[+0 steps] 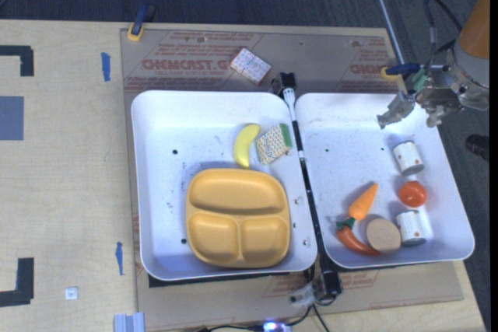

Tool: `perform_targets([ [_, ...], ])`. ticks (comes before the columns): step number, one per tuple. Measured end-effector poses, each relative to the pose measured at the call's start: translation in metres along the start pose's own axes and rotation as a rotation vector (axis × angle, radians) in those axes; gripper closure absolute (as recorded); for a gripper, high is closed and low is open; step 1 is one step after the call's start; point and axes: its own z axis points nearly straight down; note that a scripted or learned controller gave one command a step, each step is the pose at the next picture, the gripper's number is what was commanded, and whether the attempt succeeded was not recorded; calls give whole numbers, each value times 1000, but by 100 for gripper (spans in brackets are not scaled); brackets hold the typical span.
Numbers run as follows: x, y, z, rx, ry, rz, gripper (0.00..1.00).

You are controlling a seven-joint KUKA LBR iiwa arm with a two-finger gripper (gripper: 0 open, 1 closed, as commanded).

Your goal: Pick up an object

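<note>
Below gripper point(412, 109), just apart: white can point(407, 156), right bin.

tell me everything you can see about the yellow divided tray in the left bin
The yellow divided tray looks like smooth moulded plastic in a mustard yellow, with rounded corners. It has three compartments: one long one across its far side and two smaller ones side by side nearer the camera. It lies flat, open side up, on the floor of the left bin, filling much of the bin's near half. The compartments look bare. A banana lies just beyond its far edge; whether they touch is unclear.
</note>
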Motion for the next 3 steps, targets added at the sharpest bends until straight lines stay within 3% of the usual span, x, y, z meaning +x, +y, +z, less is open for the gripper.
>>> perform_targets([
  [1,35,-11,119,0,0,0,0],
  [2,68,-23,154,-1,0,0,0],
  [3,60,-66,154,-3,-1,1,0],
])
